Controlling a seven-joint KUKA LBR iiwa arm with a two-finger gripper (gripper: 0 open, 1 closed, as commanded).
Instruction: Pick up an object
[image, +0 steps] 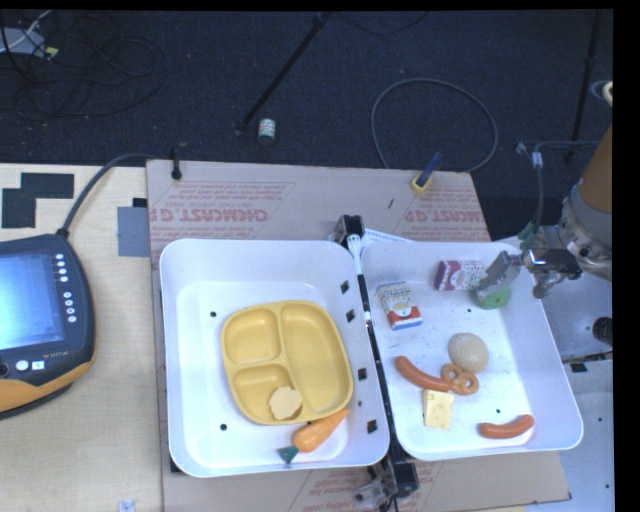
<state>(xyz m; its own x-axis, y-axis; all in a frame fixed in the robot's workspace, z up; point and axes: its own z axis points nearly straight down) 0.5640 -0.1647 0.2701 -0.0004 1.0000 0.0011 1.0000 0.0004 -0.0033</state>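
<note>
Grey two-finger gripper (520, 275) at right edge of frame, over upper right rim of right shallow white bin (560, 400) | fingers spread, nothing between | small green round object (493, 296) just beside left fingertip | maroon-white packet (459, 274) left of it

The arm (600, 190) is running off the picture's right edge, so most of it is going unseen. The gripper (524, 270) is covering part of a green thing (492, 296) at the right bin's (560, 400) far right corner. The handheld screen (40, 320) is getting cut by the left edge.
</note>
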